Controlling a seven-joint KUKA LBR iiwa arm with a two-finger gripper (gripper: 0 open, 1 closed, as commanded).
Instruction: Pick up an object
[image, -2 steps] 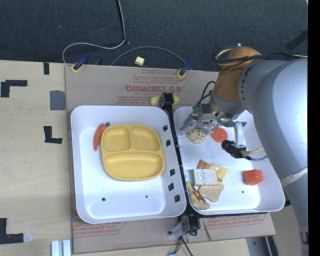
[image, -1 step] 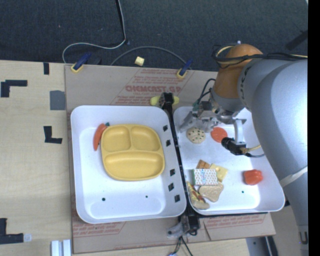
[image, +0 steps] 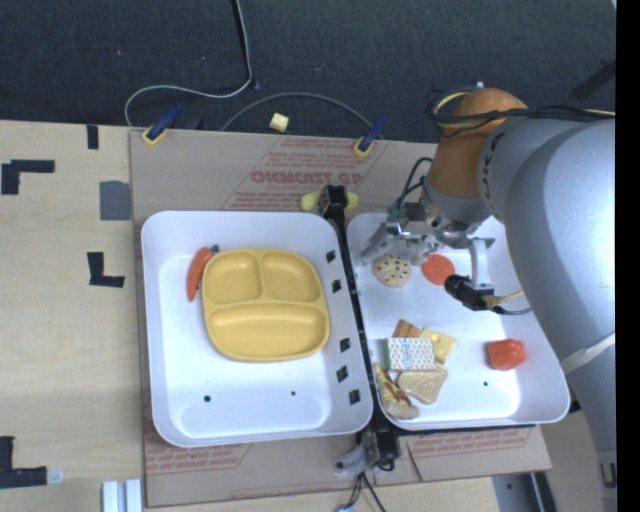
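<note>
You are looking at the gripper (image: 420, 232), which is hovering at the top of the right bin (image: 540, 400); I cannot tell its state. The cookie (image: 392, 270) is lying just at its 7 o'clock, near the divider. It is round, so it is showing no long axis or pointing direction.

Left bin (image: 170, 400): yellow divided plate (image: 266, 303) fills the middle; carrot (image: 198, 272) just beside its left edge; bare floor along the front.
Right bin (image: 545, 400): cookie (image: 392, 269), tomato (image: 437, 268), cracker pile (image: 415, 365), red piece (image: 506, 354); arm (image: 530, 170) overhangs the back.
</note>
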